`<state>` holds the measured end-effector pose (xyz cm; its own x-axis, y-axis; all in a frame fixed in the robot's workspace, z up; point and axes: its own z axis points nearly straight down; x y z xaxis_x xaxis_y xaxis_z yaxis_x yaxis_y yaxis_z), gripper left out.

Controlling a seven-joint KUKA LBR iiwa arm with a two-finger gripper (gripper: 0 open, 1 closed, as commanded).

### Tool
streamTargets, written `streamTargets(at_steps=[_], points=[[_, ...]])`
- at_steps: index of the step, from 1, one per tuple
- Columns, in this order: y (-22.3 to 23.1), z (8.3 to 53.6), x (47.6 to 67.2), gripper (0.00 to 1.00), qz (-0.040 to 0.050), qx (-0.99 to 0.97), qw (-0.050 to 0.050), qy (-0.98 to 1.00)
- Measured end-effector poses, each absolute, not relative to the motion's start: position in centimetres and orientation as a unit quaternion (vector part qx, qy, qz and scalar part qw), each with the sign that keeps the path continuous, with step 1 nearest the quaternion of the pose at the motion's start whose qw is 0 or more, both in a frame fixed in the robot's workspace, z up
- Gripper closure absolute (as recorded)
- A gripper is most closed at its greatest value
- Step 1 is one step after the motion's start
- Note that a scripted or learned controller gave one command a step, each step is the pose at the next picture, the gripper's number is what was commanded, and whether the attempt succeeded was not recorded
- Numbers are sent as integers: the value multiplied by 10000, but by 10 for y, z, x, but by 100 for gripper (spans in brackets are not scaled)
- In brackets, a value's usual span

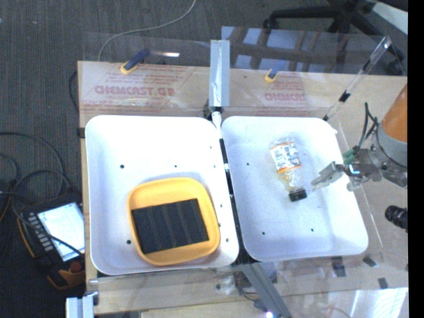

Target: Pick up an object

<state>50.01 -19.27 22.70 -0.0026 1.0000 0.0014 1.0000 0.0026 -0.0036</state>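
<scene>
Hanging over the right rim of the right bin, the end effector points left toward the bin's middle, and whether it is apart or together cannot be told at this size. Nothing sits in its grip.

A small clear bottle with a printed label and a black cap lies on its side in the right bin, cap toward the near edge, just left of the end effector and apart from it. It looks like the likely thing to pick. In the left bin a yellow tray with a dark ribbed insert rests near the near wall, well apart from the arm.

The risks, as I judge them, come from the bottle's shape and lie. Being round and on its side, it may roll if touched off-centre, and the smooth plastic may slip from a light squeeze. A descent aimed at the cap end alone may tip or flick it. Coming in low over the rim, the arm may also clip the bin wall and shift the bin.
</scene>
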Motion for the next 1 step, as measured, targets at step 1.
streamTargets(at_steps=[1], points=[[-185, 94, 572, 0, 8, -7136, -6, -7006]])
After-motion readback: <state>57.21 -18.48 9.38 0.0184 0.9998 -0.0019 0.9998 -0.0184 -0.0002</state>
